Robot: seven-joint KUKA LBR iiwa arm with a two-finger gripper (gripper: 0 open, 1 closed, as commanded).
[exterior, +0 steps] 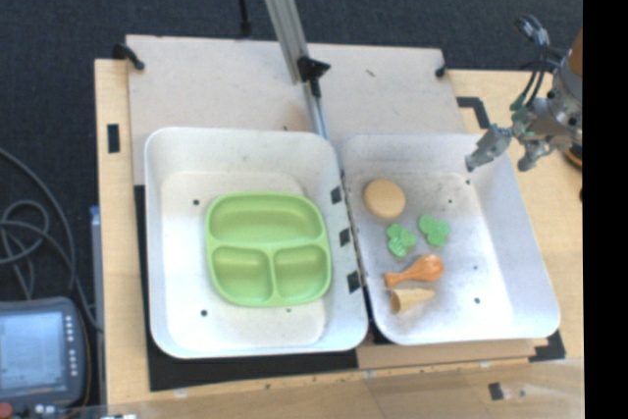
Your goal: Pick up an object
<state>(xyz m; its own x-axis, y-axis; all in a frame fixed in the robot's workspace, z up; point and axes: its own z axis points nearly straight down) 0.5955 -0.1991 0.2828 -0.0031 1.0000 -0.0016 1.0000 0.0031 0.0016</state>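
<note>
The hand (505, 144) hangs over the far right corner of the right bin (510, 240), its two fingers spread apart with nothing between them. Below and to its left lie the candidates: a round tan bun (385, 198), two green pieces (416, 235), an orange drumstick (416, 271) and a cone (410, 298) just beside it. The left bin (177, 211) holds a green divided tray (267, 248). This looks like the approach step, I'd say; next the hand must move over one item, perhaps the bun, and descend squarely.
</note>
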